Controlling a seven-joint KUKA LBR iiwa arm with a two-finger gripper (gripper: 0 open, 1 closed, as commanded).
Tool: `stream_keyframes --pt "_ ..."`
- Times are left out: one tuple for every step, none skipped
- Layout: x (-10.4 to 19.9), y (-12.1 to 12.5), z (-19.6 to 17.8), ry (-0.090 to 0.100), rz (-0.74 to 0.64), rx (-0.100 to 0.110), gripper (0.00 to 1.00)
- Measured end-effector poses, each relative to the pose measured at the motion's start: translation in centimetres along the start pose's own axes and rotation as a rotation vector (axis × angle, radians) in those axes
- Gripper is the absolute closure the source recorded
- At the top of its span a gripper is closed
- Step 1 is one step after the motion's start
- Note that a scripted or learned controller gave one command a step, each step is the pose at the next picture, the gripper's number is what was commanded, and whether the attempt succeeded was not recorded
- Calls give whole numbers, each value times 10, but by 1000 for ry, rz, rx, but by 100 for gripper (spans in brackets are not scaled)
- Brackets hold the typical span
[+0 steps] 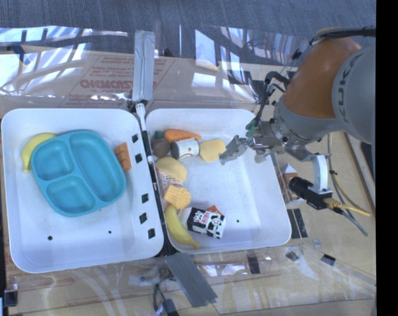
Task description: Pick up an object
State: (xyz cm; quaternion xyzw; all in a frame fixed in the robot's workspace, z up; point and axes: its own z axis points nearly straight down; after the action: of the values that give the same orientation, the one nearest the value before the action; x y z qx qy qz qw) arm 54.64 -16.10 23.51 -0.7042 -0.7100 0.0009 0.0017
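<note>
Grey gripper (233,149), its opening impossible to judge, hovers mid-frame beside the yellow piece (212,150); descending squarely over one isolated item seems best.

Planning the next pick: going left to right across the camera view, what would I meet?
Yellow banana → blue divided plate → small orange piece → bin divider → cow-patterned carton → claw → orange-banded arm.

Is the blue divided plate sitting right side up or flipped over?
Right side up: the blue divided plate in the left bin shows its three hollow compartments facing the camera.
</note>
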Motion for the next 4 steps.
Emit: stream_keyframes --pt "66 56 142 2 -40 12 0" --pt "64 59 126 0 -40 3 100" --pt "64 59 127 -1 -40 3 0" --pt "145 52 40 0 -158 -8 0"
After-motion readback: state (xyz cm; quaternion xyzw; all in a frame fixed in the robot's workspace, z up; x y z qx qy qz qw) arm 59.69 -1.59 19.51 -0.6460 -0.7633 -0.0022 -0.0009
